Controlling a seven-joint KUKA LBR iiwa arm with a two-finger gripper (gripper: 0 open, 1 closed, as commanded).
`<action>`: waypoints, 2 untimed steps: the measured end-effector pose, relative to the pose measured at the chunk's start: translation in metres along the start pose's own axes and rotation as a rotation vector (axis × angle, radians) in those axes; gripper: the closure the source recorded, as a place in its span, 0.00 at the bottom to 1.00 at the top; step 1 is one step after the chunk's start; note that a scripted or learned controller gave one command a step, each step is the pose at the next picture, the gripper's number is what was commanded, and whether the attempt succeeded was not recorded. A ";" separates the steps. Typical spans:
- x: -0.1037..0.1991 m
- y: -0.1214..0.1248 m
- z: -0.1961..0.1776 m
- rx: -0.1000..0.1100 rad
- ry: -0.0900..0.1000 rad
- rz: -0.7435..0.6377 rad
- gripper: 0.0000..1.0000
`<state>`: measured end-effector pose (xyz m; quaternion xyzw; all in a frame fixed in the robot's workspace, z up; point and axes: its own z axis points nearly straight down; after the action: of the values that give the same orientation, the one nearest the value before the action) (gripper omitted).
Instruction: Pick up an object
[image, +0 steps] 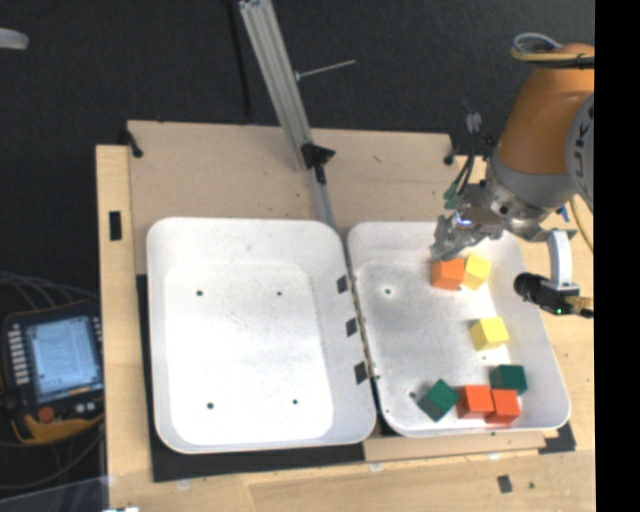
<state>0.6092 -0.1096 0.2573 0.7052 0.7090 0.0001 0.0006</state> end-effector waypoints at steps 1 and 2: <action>0.049 0.011 -0.007 -0.001 0.001 -0.002 1.00; 0.101 0.019 0.009 0.002 0.001 -0.001 1.00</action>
<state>0.6280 -0.0082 0.2481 0.7049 0.7093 -0.0004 -0.0002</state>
